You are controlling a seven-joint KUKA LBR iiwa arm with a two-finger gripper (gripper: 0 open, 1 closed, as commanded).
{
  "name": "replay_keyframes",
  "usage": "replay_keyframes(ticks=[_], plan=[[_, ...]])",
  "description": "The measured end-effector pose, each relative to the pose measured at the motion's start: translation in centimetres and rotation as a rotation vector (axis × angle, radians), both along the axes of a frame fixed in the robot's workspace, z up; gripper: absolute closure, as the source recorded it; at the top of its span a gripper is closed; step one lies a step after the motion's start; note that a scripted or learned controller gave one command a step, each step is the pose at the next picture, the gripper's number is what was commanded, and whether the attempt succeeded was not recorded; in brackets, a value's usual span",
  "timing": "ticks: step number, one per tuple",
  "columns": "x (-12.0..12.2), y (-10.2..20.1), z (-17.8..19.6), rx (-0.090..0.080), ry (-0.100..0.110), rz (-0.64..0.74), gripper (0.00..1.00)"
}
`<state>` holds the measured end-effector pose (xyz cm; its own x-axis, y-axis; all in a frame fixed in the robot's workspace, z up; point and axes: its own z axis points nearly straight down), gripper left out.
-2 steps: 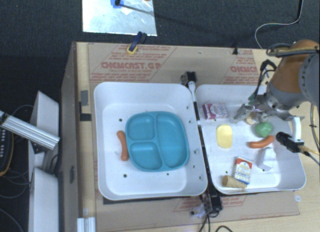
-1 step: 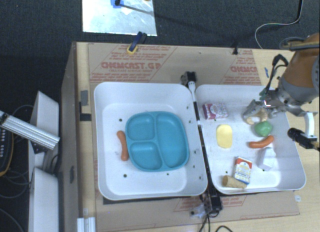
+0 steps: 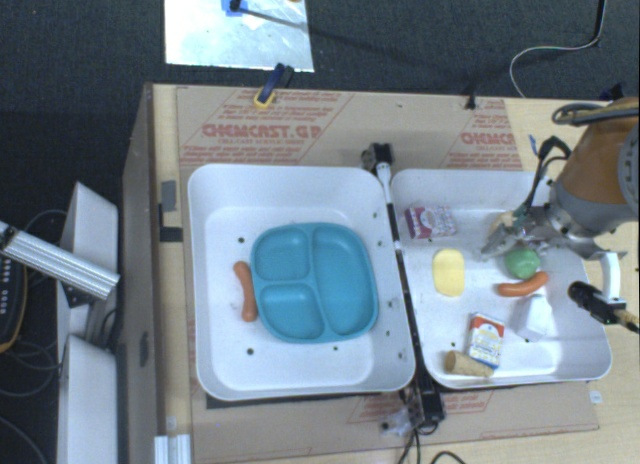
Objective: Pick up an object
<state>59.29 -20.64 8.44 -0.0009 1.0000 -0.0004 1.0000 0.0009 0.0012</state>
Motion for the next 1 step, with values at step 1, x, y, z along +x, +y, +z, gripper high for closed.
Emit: replay_keyframes(ticks=[1], plan=[[-0.66,0.86,0.02,0.0,0.0,0.0,0.0]])
